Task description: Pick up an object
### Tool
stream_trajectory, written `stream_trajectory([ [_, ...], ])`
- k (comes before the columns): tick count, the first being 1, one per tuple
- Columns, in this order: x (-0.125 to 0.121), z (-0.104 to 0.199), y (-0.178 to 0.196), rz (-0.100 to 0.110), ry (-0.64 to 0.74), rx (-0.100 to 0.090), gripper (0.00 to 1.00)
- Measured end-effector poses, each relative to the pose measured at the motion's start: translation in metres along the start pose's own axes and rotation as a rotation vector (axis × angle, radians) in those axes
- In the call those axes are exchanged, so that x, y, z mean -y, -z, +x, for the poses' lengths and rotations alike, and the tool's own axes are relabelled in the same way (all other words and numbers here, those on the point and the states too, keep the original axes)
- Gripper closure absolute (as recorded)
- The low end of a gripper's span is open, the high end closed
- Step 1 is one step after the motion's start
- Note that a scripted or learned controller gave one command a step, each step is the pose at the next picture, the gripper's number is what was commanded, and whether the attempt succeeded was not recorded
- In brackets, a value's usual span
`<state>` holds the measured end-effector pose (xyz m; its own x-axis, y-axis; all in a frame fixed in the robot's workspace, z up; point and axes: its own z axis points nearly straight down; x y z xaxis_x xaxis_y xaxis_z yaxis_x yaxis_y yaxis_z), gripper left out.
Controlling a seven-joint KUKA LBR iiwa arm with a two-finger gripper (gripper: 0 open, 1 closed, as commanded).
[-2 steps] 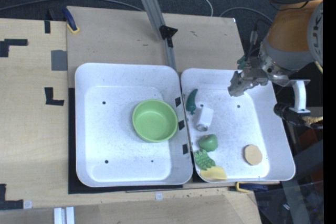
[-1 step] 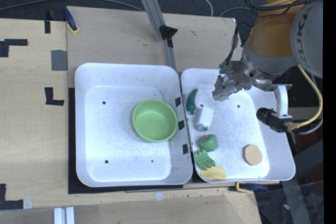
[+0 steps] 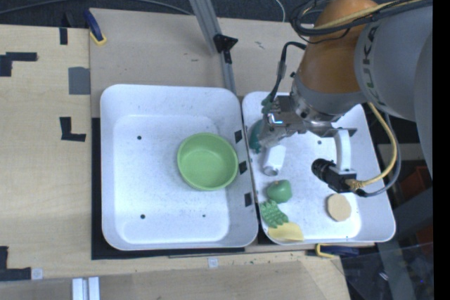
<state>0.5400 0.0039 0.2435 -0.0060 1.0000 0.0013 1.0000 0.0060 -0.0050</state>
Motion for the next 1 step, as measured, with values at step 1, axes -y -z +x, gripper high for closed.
stream_trajectory([
  [1,0.0239,0.0568,-0.0128,0.0,0.001,0.0,1.0],
])
